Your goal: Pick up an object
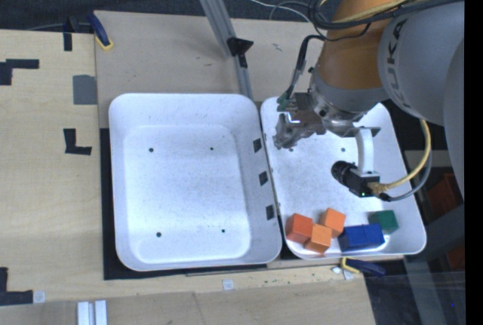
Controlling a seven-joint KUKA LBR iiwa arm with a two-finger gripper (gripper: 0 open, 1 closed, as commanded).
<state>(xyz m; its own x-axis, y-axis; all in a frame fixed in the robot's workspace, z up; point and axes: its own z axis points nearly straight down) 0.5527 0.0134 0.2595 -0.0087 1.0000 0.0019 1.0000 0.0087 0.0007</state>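
Left bin (132, 120) sits on the counter (45, 105), right bin (400, 157) touching it. End effector (287, 136) hovers over the right bin's upper left area; whether it is apart or together, cannot tell. Orange blocks (317, 229), blue block (361, 237) and green block (387, 220) cluster along the right bin's near edge, well apart from the end effector.
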